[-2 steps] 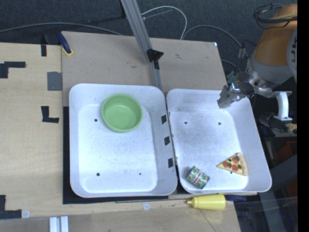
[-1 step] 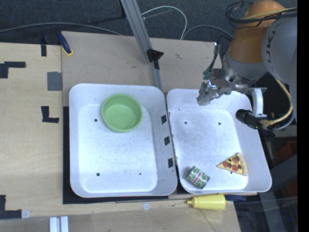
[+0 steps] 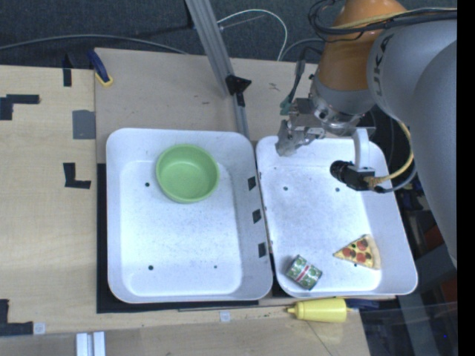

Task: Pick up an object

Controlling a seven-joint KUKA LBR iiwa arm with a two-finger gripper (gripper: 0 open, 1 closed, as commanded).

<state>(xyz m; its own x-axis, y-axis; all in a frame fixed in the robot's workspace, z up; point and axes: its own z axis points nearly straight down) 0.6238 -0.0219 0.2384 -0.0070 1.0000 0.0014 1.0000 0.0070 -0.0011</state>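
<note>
Here the tool [image 3: 288, 145] hangs over the right white bin's [image 3: 319, 213] far-left corner, its grip state unclear.

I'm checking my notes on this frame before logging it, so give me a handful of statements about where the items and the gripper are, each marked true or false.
1. The green bowl sits in the left bin. True.
2. The pizza slice lies in the left bin. False: it lies in the right bin, near its front right corner.
3. The small green can lies in the right bin, left of the pizza slice. True.
4. The yellow bottle stands upright inside the right bin. False: it lies on its side outside the bin, along the front rim.
5. The gripper hangs over the green bowl. False: it is at the right bin's back left corner.
</note>
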